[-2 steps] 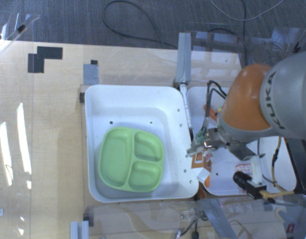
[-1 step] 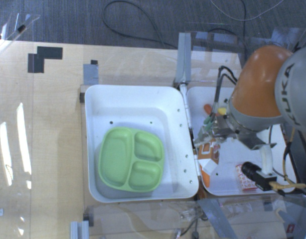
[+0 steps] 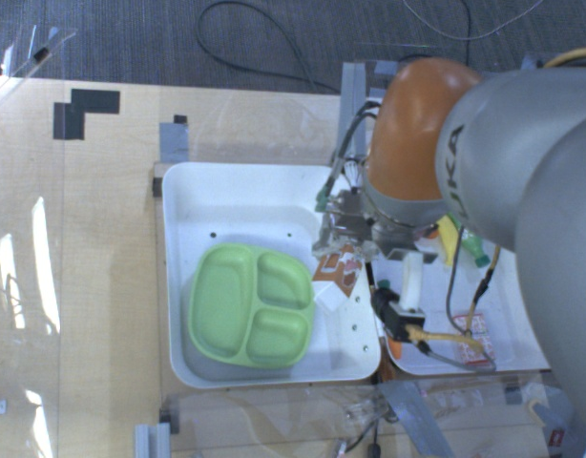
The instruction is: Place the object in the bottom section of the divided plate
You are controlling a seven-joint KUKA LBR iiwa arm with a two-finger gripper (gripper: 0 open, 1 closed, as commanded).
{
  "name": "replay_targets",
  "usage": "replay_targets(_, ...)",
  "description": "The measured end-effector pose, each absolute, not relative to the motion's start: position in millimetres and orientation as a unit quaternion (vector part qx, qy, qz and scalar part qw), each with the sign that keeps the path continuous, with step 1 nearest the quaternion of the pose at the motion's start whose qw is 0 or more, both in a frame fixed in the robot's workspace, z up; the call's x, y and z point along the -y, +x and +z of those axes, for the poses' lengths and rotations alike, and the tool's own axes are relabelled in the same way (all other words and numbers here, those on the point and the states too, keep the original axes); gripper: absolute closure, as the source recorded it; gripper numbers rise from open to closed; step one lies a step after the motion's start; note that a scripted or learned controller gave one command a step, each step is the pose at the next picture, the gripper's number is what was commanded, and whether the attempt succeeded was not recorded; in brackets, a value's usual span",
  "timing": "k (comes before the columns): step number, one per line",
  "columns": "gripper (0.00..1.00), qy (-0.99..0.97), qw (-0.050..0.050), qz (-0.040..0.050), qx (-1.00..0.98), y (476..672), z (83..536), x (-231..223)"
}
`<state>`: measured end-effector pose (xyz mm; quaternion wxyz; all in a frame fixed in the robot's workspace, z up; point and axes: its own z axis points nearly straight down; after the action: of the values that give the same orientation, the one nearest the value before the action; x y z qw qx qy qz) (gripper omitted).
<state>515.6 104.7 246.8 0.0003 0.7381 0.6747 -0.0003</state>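
While the arm reaches in from the right, the gripper (image 3: 343,248) hangs over the left bin (image 3: 226,184), just right of the green divided plate (image 3: 250,305); a small brown-and-white object (image 3: 337,271) shows at the jaws, apparently held between them. Judged step: carrying toward the plate. Next, the arm must travel left over the plate's bottom section (image 3: 277,337), then release.

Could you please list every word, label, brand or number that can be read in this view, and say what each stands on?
"KU": dark letters running down the grey arm, cut off by its curve; the rest cannot be read.
Brown and white packet below the gripper: print too blurred to read.
Small packet in the right bin: print too small to read.
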Motion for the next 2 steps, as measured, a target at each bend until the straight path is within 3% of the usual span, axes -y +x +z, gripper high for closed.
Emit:
replay_targets(1, 1.0, 0.776, 0.0, -0.0007, -0.631, 545.6, 223, -132)
replay_targets(2, 1.0, 0.789, 0.0, -0.0002, -0.615, 541.7, 222, -183)
